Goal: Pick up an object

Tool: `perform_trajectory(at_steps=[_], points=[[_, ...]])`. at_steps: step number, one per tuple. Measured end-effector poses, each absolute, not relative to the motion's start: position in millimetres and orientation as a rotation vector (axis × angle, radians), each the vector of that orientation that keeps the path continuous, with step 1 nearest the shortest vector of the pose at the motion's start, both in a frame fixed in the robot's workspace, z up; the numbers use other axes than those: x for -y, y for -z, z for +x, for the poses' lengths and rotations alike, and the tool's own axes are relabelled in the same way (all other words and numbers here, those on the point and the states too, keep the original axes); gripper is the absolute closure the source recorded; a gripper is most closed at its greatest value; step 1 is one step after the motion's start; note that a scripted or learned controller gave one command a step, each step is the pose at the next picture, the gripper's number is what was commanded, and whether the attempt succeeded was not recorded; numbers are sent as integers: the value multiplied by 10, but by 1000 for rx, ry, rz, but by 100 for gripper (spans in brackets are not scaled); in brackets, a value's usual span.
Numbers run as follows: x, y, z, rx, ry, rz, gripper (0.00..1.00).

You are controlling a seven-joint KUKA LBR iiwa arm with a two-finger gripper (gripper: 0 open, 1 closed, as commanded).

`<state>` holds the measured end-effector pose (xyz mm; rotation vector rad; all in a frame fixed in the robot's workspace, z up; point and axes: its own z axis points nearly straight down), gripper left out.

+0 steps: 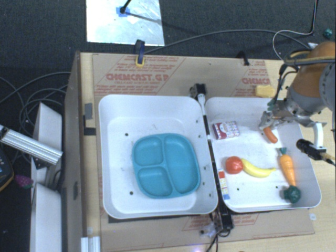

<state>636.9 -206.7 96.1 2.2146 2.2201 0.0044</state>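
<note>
While over right bin (pixel 315 190), end effector (pixel 269 124) touches small orange object (pixel 270 135).

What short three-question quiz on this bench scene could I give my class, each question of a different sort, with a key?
1. True or false: the blue divided plate lies in the same bin as the banana.
2. Which thing lies nearest the gripper? A) small orange sausage-shaped piece B) tomato C) red-and-white packet
3. Fill in: the carrot lies in the ____ bin as the camera sees it.

Key: 1 false; 2 A; 3 right.
</note>
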Motion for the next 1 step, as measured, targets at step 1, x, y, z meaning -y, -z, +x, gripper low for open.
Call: perform_trajectory(at_steps=[1], points=[[974,-1546,6339,-2224,-6,2214,100]])
